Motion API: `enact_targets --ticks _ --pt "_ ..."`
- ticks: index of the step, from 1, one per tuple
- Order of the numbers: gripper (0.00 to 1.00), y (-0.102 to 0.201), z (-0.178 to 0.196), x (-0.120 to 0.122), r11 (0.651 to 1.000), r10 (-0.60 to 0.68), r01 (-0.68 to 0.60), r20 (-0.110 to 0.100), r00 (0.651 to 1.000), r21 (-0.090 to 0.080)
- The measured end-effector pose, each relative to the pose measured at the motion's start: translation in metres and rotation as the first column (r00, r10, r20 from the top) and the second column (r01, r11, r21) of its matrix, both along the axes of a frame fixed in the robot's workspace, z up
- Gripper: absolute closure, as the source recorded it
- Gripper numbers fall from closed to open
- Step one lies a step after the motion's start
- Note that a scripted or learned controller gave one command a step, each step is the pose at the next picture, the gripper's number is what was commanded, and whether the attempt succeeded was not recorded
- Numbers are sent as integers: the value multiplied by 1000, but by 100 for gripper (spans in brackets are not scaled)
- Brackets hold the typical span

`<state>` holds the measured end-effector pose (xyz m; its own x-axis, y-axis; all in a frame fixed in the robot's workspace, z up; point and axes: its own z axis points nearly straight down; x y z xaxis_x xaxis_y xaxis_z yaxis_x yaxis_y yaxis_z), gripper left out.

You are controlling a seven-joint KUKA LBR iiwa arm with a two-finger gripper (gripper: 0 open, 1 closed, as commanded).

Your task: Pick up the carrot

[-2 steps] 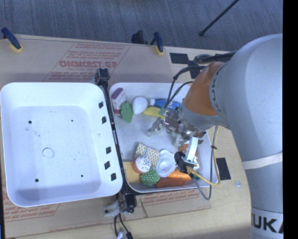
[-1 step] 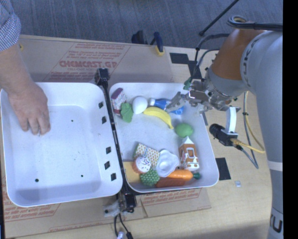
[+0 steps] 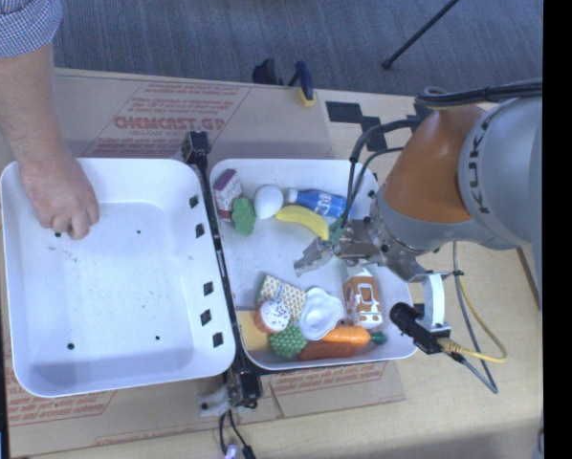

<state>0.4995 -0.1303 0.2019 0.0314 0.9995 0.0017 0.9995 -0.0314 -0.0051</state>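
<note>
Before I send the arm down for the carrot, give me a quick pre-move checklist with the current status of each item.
1. Target located: ok. The orange toy carrot lies along the near wall of the right white bin.
2. Carrot free of the gripper: ok. The two-finger gripper hangs over bare floor mid-bin, apart from it.
3. Finger state: cannot tell.
4. Clear grasp room: not ok. A white cup-shaped toy, a green bumpy toy and an orange-and-white carton crowd the carrot.
5. Workspace clear of people: not ok. A person's hand rests in the left white bin.
</note>
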Motion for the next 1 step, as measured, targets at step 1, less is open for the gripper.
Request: enact_targets --ticks 1 --pt "0 36 -16 -24 974 228 -228 0 974 1"
